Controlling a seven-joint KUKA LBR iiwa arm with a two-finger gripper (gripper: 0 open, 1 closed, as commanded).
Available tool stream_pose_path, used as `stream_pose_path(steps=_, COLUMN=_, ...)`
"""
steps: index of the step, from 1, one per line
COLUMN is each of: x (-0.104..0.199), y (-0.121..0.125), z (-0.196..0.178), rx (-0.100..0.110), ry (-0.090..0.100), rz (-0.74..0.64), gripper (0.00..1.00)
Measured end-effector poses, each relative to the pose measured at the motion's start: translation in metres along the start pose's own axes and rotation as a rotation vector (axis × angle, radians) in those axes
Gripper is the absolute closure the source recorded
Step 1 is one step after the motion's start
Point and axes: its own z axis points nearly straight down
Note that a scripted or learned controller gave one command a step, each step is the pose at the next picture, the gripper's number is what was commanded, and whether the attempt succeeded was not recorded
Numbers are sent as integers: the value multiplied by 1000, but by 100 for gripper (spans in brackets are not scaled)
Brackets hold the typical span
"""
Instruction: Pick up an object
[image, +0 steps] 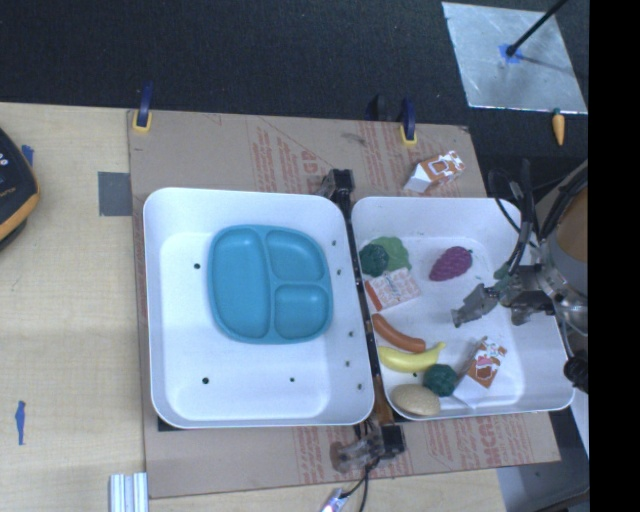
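Gripper (470, 312) | poised low over right bin (540, 398), apparently for a pick | jaws seen parted, nothing held | purple grapes (451, 263) nearby

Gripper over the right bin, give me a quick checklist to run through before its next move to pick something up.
1. Gripper above the right white bin: ok.
2. Gripper carrying nothing: ok.
3. Fingers open or shut: cannot tell.
4. Target directly underneath: not ok, bare floor there.
5. Purple grape bunch and small orange-and-white carton nearby and unobstructed: ok.
6. Yellow banana free of neighbours: not ok, it touches the red sausage.
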Motion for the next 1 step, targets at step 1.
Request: stream_pose_path(steps=1, x=-13, y=66, z=117, rx=2, ry=-1, rz=-2, gripper=0)
